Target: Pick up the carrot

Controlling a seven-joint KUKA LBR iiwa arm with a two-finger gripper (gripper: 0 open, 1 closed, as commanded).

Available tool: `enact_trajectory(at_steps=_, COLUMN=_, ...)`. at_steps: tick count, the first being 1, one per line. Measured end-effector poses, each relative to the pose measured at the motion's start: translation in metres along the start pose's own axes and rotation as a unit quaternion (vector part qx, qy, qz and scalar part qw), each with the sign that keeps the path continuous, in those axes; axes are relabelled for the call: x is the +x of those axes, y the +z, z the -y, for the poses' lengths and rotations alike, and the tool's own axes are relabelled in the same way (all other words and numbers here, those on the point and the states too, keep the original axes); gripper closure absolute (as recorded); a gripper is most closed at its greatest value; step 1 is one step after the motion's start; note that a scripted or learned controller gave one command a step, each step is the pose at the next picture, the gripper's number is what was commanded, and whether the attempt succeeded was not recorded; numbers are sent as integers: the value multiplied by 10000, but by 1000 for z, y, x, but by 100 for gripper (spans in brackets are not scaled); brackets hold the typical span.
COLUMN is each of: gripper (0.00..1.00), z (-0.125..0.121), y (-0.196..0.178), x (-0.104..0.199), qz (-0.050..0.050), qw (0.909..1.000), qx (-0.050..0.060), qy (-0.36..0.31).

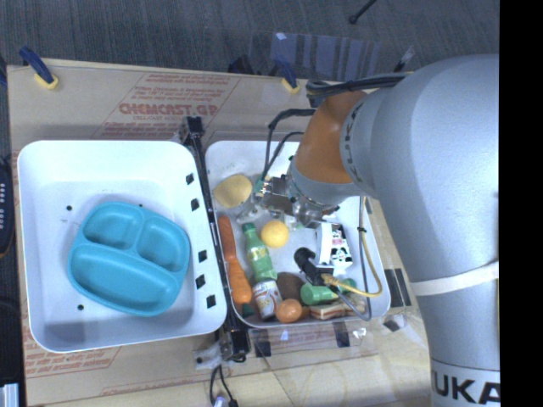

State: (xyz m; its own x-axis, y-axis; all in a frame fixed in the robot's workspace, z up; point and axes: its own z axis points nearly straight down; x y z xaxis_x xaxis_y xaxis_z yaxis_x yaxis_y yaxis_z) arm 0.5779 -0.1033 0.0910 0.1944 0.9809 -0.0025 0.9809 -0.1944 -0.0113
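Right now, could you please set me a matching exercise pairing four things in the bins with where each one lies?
Things:
1. blue divided tray
2. carrot
3. lemon
4. green bottle

Places:
A. along the right bin's left wall
B. in the left bin
C. between the carrot and the lemon
D. right of the green bottle's neck, near the hand

Pairs: 1-B, 2-A, 3-D, 4-C
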Motion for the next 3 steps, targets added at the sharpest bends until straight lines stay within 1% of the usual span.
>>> enact_trajectory(at_steps=1, gripper=0, z=38, y=-45, x=-32, qz=-14, qw=9971, qx=-5, qy=-763)
enact_trajectory(at_steps=2, gripper=0, z=-40, y=-2, x=-56, qz=2, qw=10000, qx=-31, qy=62)
enact_trajectory(at_steps=3, gripper=0, z=7, y=-1, x=-13, qz=-18, qw=9988, qx=-26, qy=-483)
